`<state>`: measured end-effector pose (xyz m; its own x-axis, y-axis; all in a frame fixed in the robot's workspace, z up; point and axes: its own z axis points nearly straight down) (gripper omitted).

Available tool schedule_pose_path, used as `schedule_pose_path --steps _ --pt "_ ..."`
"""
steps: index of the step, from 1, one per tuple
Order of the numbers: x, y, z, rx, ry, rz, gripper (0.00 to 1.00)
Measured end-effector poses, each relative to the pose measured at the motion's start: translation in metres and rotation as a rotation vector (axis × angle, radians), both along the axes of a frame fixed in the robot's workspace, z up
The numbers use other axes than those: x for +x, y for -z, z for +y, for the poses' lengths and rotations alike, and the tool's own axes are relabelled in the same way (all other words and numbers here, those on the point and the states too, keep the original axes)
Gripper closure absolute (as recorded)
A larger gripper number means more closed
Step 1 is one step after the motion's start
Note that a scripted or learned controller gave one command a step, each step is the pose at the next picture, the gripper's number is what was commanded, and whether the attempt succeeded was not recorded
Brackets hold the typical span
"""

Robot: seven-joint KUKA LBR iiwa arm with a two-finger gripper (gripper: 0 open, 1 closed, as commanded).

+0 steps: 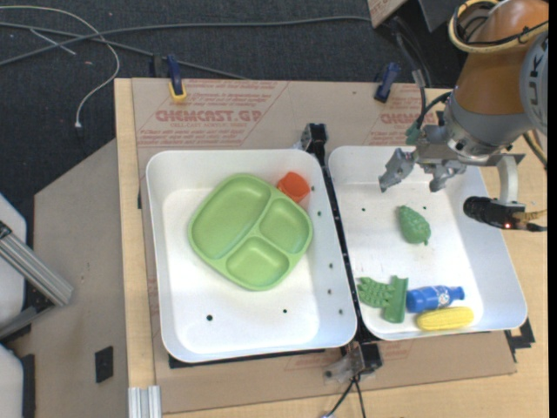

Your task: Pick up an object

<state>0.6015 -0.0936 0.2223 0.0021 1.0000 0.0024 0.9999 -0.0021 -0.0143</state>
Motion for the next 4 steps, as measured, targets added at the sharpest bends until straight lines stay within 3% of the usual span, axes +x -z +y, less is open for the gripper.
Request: schedule_pose_path --steps 1,4 --pt "0.003 -0.007 0.0 -0.001 -0.003 -0.013 0.0" --pt "0.01 0.132 0.002 -0.001 -0.002 -0.007 0.0"
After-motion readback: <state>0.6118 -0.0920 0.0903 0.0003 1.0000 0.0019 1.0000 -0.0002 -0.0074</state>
